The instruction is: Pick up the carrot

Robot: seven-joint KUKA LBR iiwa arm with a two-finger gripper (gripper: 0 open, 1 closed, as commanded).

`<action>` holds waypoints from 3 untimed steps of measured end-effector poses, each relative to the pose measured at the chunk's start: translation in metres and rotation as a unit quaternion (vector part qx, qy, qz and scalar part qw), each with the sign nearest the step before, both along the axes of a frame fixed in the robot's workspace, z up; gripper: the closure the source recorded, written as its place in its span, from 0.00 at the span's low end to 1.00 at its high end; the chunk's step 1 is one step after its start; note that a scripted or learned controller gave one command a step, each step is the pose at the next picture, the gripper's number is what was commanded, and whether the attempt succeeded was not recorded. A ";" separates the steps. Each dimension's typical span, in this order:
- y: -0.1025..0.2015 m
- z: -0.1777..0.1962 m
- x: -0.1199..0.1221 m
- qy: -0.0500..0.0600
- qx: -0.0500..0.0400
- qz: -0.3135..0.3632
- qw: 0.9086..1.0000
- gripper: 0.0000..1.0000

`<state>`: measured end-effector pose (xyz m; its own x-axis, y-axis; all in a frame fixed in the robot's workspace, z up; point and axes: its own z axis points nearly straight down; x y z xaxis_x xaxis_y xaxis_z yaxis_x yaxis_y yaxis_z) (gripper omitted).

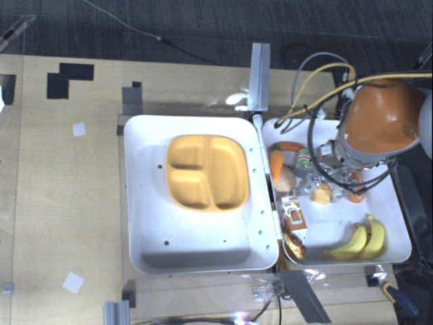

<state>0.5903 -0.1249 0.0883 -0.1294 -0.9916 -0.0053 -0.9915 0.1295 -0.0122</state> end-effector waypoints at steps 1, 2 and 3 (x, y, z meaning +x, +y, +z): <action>-0.002 0.014 0.003 -0.005 0.000 -0.004 1.000 1.00; 0.060 0.153 0.024 -0.001 0.001 -0.112 0.994 1.00; 0.021 0.103 -0.028 0.004 0.000 -0.113 0.994 1.00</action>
